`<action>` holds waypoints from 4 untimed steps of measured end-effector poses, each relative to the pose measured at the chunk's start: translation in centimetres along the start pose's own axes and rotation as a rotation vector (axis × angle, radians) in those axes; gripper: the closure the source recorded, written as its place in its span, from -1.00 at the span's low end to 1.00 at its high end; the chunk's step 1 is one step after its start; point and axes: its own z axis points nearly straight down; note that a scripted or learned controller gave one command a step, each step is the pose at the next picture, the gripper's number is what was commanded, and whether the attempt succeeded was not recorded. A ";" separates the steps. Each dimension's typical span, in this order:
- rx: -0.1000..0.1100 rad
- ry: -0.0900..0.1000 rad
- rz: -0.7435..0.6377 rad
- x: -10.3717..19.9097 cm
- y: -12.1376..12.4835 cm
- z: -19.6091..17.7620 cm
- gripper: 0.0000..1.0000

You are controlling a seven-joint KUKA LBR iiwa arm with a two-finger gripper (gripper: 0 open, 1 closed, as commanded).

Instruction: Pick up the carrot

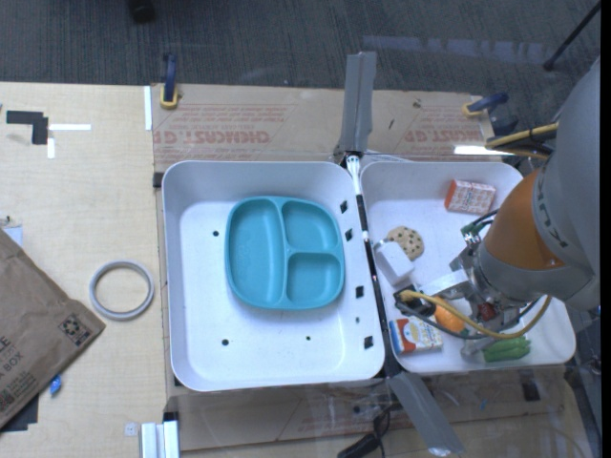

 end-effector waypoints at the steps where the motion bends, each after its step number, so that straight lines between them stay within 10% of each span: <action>1: 0.000 0.000 0.000 -1.1 3.9 0.0 -1.00; 2: -0.004 -0.001 -0.382 0.8 -4.6 -10.0 -1.00; 3: -0.005 -0.001 -0.006 1.0 -5.6 -10.0 -1.00; 4: 0.000 -0.002 -0.190 -0.2 -0.3 -2.6 -1.00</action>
